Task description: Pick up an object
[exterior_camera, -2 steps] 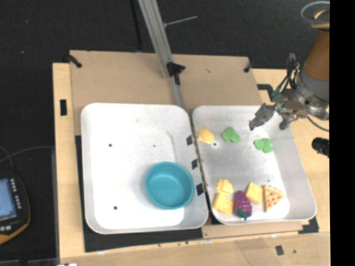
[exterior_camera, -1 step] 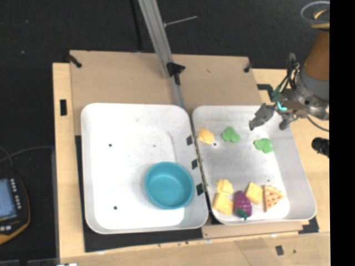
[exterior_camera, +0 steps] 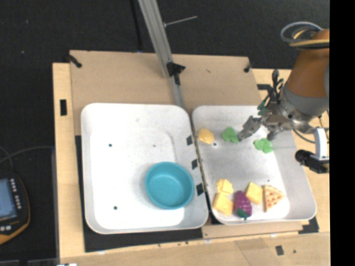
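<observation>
A tan bench [exterior_camera: 138, 82] is surrounded by dark floor [exterior_camera: 55, 21]; a metal pole [exterior_camera: 158, 35] is mounted at its rear.

This is a robotics lab. A plywood surface [exterior_camera: 138, 76] carries two white bins [exterior_camera: 111, 126] at centre frame. A metal mast [exterior_camera: 158, 32] rises at the top, and a teach pendant [exterior_camera: 10, 204] sits at lower left.

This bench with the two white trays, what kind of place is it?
Probably a robot test lab: a robot arm reaches over white trays of toy food and a blue bowl, with a control handset lying nearby.
</observation>
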Robot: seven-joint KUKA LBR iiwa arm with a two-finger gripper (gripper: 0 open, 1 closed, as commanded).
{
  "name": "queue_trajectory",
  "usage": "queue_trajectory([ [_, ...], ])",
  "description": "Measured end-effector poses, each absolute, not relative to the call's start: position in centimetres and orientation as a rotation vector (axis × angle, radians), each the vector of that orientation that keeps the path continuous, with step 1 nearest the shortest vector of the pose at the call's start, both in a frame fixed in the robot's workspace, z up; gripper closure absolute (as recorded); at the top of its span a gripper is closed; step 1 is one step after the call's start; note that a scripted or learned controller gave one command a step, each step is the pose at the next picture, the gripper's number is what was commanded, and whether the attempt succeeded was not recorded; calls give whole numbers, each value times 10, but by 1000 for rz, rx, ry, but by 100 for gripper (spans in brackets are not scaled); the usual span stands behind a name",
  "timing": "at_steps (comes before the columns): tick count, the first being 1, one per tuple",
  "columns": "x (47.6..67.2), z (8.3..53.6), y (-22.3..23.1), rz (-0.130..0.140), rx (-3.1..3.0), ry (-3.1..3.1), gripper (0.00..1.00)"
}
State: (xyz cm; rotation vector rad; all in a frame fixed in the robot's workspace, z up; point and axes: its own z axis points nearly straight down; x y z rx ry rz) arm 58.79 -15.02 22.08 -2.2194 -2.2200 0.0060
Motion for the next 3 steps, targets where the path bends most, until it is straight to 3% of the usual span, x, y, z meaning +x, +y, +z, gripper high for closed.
queue_trajectory([
  [2,586,105,-154,6,-2222,-2218,0],
  [3,588,119,-154,-3,-2231,-2216,100],
])
